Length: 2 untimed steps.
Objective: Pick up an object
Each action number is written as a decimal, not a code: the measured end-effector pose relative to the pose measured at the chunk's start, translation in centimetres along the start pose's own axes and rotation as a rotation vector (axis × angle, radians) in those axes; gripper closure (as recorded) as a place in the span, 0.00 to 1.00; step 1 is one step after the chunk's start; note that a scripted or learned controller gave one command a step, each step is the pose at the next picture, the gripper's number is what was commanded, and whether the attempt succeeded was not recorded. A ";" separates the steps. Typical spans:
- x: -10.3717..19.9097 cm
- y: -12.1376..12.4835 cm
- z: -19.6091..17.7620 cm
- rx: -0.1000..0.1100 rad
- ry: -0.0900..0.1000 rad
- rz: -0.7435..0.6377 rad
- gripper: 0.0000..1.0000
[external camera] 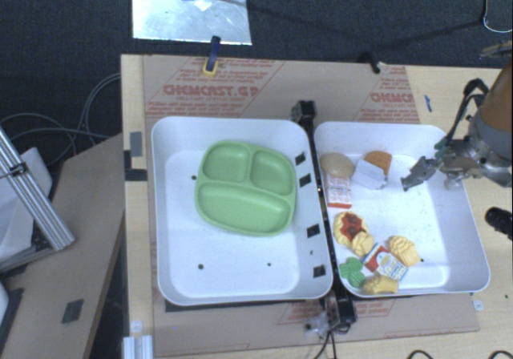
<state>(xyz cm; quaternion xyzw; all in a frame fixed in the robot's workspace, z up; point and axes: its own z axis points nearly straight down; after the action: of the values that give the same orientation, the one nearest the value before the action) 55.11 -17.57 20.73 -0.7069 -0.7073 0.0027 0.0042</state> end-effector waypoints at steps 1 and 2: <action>0.0 0.3 -0.6 -0.011 -0.002 -0.003 0.00; 0.1 0.4 3.6 -0.007 -0.001 -0.001 0.00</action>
<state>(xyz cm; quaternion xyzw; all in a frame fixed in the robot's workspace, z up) 55.44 -17.45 17.16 -0.7065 -0.7077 0.0005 0.0011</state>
